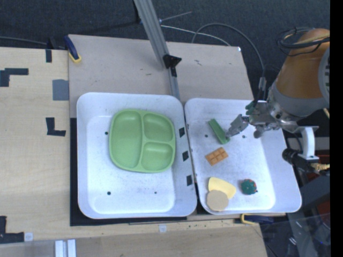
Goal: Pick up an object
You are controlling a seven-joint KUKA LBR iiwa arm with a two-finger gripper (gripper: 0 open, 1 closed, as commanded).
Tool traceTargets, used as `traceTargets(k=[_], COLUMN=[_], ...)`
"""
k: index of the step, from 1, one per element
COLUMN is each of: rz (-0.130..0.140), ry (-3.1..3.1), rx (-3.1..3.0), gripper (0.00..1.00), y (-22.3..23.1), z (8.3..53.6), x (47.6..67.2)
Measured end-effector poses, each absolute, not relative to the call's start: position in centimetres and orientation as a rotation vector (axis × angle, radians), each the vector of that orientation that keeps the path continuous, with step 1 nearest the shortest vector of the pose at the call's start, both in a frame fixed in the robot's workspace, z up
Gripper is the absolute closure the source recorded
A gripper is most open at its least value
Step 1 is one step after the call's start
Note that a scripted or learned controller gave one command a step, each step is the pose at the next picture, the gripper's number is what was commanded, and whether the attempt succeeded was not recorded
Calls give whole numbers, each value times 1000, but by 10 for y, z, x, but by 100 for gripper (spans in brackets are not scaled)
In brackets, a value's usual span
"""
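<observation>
Right bin [278,194], contents. A green elongated block [217,130] lies flat and slanted near the far left part of the bin floor. A small orange waffle-patterned square [216,156] lies flat near the centre, just nearer than the block. A yellow wedge [223,186] touches a tan round disc [217,199] at the near left corner. A small green-and-red round object [248,186] sits beside them toward the near edge.

The green divided plate [142,141] serves as landmark: it lies in the left white bin [91,191], nearer that bin's far side, its three compartments facing up. A grey metal post [153,23] rises beyond the plate, slanting toward the top of the view. Far left of the plate, black tape marks [53,127] dot the wooden benchtop [32,159]. A blue-and-yellow clamp [73,49] sits beyond the plate's left.
</observation>
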State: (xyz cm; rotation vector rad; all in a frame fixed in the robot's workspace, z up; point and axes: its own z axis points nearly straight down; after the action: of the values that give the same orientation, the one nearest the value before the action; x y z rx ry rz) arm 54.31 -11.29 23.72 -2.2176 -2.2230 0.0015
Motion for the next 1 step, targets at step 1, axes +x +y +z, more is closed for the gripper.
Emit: traceTargets(k=[1], rz=[1], ry=[-2223], rx=[-2218], gripper=[0], y=[-113], z=[237], x=[543])
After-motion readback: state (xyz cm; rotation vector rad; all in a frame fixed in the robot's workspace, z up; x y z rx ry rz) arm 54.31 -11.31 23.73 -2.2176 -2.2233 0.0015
